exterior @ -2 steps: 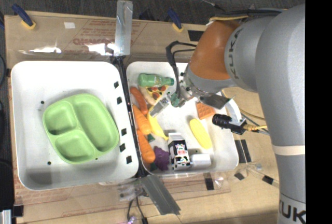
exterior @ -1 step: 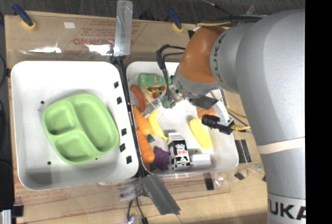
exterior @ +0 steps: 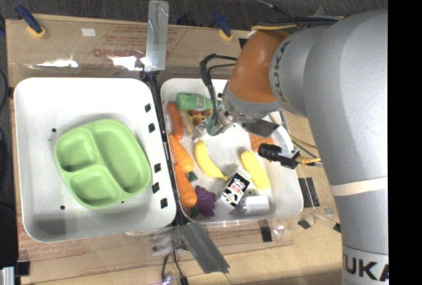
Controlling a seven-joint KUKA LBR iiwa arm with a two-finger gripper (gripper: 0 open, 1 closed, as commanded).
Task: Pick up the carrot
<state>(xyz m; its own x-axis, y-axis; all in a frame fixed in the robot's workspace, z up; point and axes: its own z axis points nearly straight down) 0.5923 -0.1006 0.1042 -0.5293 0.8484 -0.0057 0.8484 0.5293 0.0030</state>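
An orange carrot (exterior: 182, 153) lies along the left wall of the right bin (exterior: 290, 201). A second orange piece (exterior: 186, 189) lies just below it, and a redder, thinner one (exterior: 175, 117) just above. My gripper (exterior: 212, 123) hangs low over the upper middle of this bin, under the orange wrist band (exterior: 257, 72). It is to the upper right of the carrot, a short way off and apart from it. Nothing can be seen held at its tip, and the arm hides the bin's upper right part.
The right bin also holds a green can (exterior: 192, 101), two yellow bananas (exterior: 208, 159) (exterior: 255, 169), purple grapes (exterior: 206, 200), a black-and-white box (exterior: 235, 189) and a white piece (exterior: 257, 203). A green divided plate (exterior: 101, 161) lies in the left bin (exterior: 33, 105).
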